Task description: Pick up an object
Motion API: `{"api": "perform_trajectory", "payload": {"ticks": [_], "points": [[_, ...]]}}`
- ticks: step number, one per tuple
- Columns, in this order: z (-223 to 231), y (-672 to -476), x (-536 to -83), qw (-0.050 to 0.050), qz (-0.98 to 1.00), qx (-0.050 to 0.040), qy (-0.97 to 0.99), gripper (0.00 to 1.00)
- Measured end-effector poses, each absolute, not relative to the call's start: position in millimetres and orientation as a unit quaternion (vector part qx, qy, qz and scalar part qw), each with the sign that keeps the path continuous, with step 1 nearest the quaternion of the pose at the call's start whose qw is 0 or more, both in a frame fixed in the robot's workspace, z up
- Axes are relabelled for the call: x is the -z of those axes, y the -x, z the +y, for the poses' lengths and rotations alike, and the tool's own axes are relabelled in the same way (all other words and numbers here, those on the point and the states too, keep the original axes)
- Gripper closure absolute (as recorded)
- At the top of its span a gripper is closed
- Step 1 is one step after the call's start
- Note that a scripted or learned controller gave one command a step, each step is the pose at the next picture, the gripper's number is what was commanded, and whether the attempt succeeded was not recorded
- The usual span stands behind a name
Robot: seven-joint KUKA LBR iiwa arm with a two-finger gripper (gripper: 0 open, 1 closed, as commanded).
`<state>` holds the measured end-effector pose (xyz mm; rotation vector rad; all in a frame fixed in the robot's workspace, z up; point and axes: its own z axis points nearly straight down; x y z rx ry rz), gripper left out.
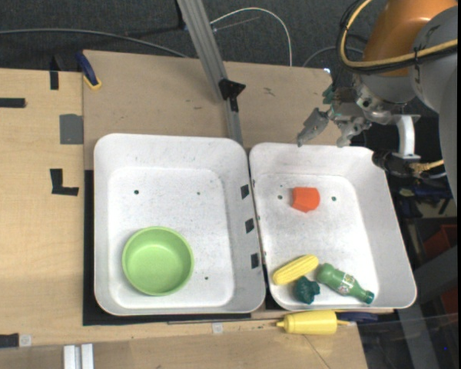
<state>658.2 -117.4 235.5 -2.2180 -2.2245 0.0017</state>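
Observation:
My gripper [323, 132] hangs above the far rim of the right bin [384, 206], its two fingers spread open with nothing between them. An orange block [306, 199] lies in the upper middle of that bin, below and slightly left of the gripper. Near the bin's front edge lie a yellow corn cob [294, 269], a green bottle [344, 282] and a small dark green piece [306, 290]. A green bowl [157, 260] sits in the front left of the left bin [169, 160].
A yellow bottle-like object [310, 323] lies on the bench just outside the right bin's front rim. A grey pole [207, 44] slants down to the gap between the bins at the back. Cables loop behind the gripper.

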Motion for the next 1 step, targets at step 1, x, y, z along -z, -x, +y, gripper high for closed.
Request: {"api": "perform_trajectory", "payload": {"ticks": [1], "points": [[-117.5,-658.2,-235.6,0.0,-0.708,-0.0008,0.706,0.0]]}}
